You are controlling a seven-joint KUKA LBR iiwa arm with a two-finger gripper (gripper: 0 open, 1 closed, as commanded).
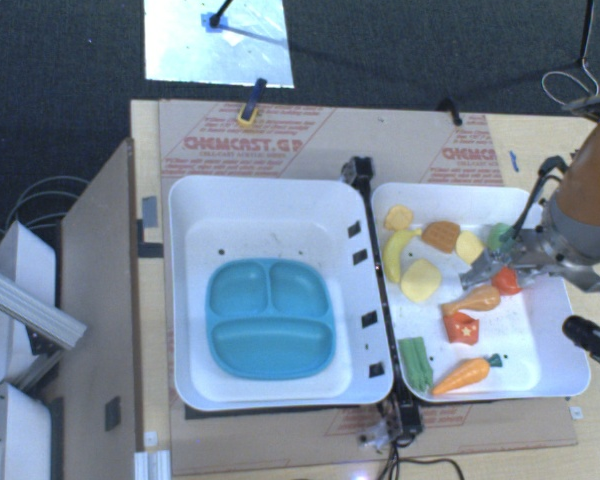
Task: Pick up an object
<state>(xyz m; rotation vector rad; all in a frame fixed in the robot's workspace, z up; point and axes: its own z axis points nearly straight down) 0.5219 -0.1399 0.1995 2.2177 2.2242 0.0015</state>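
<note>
In the right bin point(550, 368), carrot point(463, 374) lies leaves up-right.

The arm point(590, 193) is cut off by the right edge of the picture, so most of it lies out of view. Its gripper point(495, 265) sits low over the toys near the middle of the right bin point(555, 373), and whether the fingers are apart or together cannot be told. It hides part of a red toy point(507, 281) and a green toy point(498, 234); what they are is unclear.
</note>
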